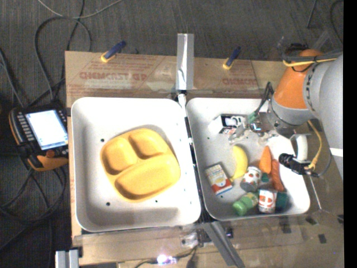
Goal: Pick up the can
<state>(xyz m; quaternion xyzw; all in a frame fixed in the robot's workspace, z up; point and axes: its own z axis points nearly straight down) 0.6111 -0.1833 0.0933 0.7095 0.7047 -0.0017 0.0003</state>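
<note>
The can (pixel 267 201) (white and red, label unreadable) stands at the right bin's (pixel 207 205) near edge, well apart from the gripper (pixel 245 128), which hangs above the bin's far part.

Glossy yellow plastic tray (pixel 140 163), smooth white bins (pixel 83 149), matt cardboard (pixel 139 74)

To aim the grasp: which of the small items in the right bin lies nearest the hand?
The yellow banana, just below the hand; the others lie lower.
</note>
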